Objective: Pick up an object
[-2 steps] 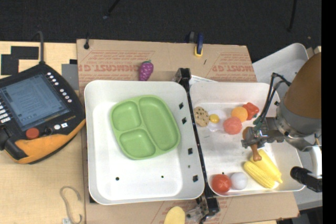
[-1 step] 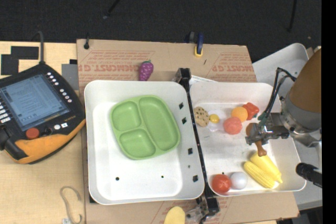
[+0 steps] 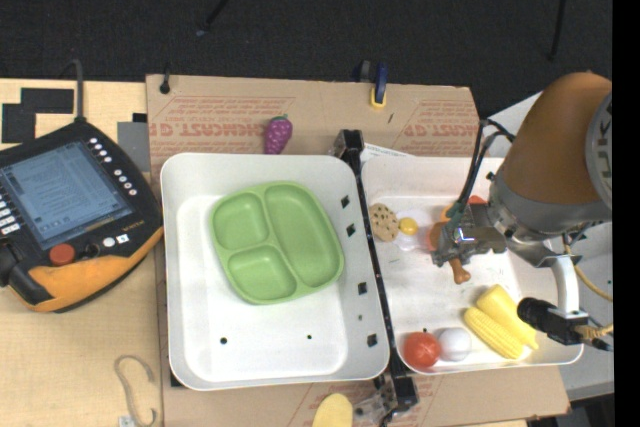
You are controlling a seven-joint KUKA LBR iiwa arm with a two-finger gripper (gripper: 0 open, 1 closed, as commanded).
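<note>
The gripper (image 3: pixel 459 250) hangs low over the right bin (image 3: pixel 400 310), near its middle, with the grey arm (image 3: pixel 560 165) reaching in from the right. Whether it is released or clenched cannot be told, since the tool is small and dark against orange bits beneath it. Several candidates lie in this bin: a cookie (image 3: pixel 382 221) and a small yellow piece (image 3: pixel 408 226) toward the far left, a corn cob (image 3: pixel 503 320) near the right front, and a tomato (image 3: pixel 422 348) touching a white egg (image 3: pixel 455 345) at the front wall. An orange thing (image 3: pixel 458 267) sits right under the gripper, too hidden to name. All look like toy food, so probably light and stiff, with smooth plastic skin that could slip. The round tomato and egg would likely roll away from a pinch; the corn offers long parallel sides, best squeezed across its middle. The left bin (image 3: pixel 200 335) holds a green tray (image 3: pixel 275 240).
</note>
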